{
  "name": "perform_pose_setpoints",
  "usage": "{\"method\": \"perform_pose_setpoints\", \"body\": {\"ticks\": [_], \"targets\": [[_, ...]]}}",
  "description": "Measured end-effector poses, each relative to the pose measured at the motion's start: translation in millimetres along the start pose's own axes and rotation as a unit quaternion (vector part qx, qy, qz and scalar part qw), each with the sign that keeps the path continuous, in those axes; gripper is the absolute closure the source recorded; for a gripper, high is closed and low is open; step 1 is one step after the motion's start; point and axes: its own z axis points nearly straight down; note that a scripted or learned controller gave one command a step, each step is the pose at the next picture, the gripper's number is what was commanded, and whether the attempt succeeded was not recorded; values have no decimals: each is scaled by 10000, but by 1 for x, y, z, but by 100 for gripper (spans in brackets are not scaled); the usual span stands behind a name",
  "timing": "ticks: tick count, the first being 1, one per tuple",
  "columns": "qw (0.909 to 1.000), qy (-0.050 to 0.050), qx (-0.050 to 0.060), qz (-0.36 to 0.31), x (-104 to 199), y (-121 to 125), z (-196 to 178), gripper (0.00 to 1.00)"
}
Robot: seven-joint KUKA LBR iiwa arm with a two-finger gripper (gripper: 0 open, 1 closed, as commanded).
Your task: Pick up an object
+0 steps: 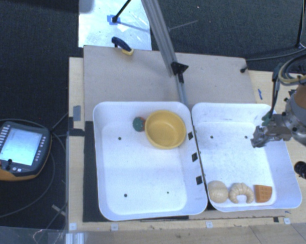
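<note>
In the right bin (227,161), three food-like objects lie along the front wall: a pale round bun (217,191), a curved croissant (241,193) and an orange wedge (263,193). The left bin (141,183) holds a yellow bowl (165,129) at its back, with a small dark green ball (138,124) touching the bowl's left side. My gripper (259,139) hangs over the right bin's far right part, well behind the three objects. Nothing shows between its fingers.
A metal pole (163,37) slants across the board behind the bins. A yellow and blue clamp (122,45) sits at the board's back left. A teach pendant (17,150) lies on the floor at left. Cables run at right.
</note>
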Motion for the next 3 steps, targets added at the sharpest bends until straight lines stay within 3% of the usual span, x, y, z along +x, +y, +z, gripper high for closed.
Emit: {"method": "perform_pose_setpoints", "body": {"ticks": [1, 3], "targets": [[10000, 7, 3, -18, 55, 1, -1, 100], [10000, 6, 13, -17, 161, 16, 31, 100]]}}
